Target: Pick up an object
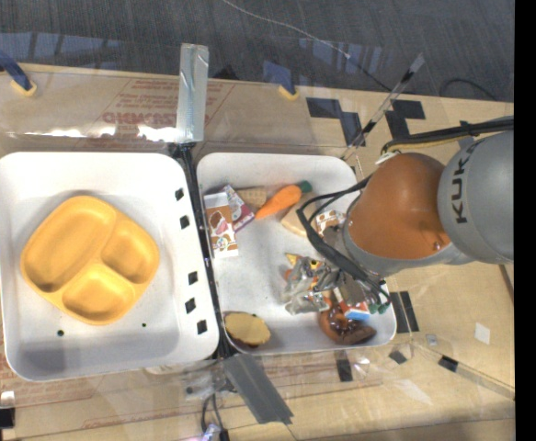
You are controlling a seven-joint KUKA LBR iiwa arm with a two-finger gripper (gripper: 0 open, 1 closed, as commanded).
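The right bin [249, 168] holds several small items. An orange toy carrot [279, 202] lies near its back wall, with a small printed carton [220, 229] to its left. A round bun-like piece [245, 329] sits at the front edge, and a brown doughnut-like piece [348, 328] sits at the front right. My gripper [334, 290] reaches down from the orange-banded wrist [396, 214] into the bin's right half. It is right over a crinkled shiny wrapper pile [302, 283]. The wrist and cables hide what lies directly beneath it.
The left bin [28, 338] holds a yellow divided plate [91, 257]. A pale wedge [295, 220] lies beside the carrot. The black divider between the bins runs down the middle [203, 265]. The grey arm [479, 200] covers the right bin's right wall.
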